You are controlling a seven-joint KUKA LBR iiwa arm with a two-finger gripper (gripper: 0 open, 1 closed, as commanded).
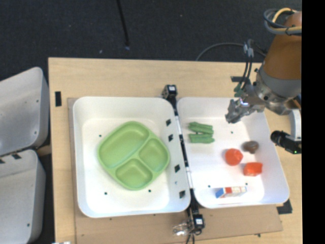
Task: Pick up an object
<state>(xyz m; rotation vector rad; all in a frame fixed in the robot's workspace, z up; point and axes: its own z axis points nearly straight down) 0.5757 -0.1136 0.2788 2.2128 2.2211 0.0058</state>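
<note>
The task names no particular object, so any of the loose pieces in the right-hand bin (269,187) could serve. Nearest the gripper (234,114) lie two green bean-like pieces (201,132), one just above the other and close together, toward the bin's left wall. Further down sit an orange-red ball (233,156), a small brown lump (250,147) just beside it, and an orange block (253,169) just below that lump. A flat red, white and blue packet (229,191) lies alone near the bin's front edge. All of them rest on the bin floor, apart from the gripper.

The gripper hangs over the upper part of this bin, above bare white floor between the green pieces and the brown lump, touching none of them. Nothing sits in it. Whether it is spread or closed I cannot tell, as it is small and dark against the arm (282,60). Its position reads as a pose taken before a target is chosen.

The left-hand bin (81,136) holds a green divided plate (133,155), lying flat and tilted askew. The bins sit side by side, touching along a clipped seam, on a wooden bench (127,75).
</note>
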